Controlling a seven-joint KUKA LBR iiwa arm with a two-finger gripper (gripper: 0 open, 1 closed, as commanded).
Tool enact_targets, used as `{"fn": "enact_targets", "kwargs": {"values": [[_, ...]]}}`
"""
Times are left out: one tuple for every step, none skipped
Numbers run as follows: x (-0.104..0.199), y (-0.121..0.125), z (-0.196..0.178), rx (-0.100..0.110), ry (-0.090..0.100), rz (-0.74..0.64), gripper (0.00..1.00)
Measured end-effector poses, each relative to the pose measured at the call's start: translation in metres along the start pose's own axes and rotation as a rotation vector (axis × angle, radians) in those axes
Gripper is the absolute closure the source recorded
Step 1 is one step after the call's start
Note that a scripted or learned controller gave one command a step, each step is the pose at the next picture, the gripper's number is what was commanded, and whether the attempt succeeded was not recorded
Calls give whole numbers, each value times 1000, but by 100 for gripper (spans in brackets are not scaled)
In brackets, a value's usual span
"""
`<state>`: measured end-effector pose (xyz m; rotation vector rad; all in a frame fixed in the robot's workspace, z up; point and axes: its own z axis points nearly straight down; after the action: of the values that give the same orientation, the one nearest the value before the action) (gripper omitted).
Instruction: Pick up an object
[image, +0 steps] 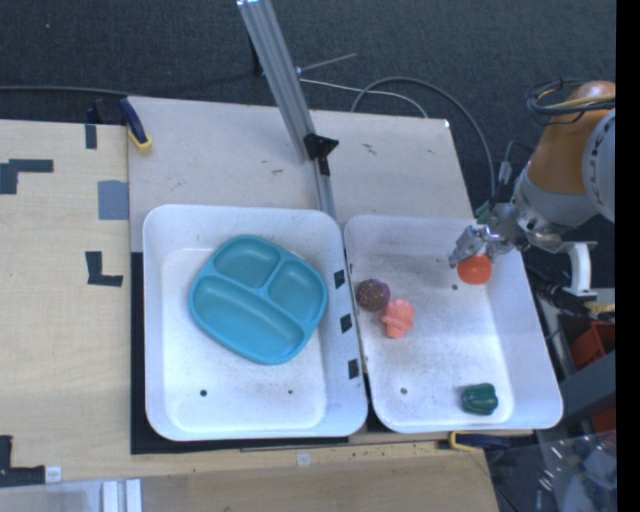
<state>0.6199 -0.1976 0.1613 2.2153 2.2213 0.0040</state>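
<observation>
1. Two white bins side by side at frame centre: left bin, right bin.
2. Grey arm with orange band, entering from upper right.
3. Blue divided plate flat in left bin.
4. Gripper over right bin's upper right; fingers closed around orange-red object, hanging just beneath.
5. Pink toy left of centre in right bin, touching dark round object above-left.
6. Green object at lower right corner.
</observation>
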Motion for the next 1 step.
{"fn": "enact_targets", "kwargs": {"values": [[-9, 3, -59, 0, -1, 1, 100]]}}
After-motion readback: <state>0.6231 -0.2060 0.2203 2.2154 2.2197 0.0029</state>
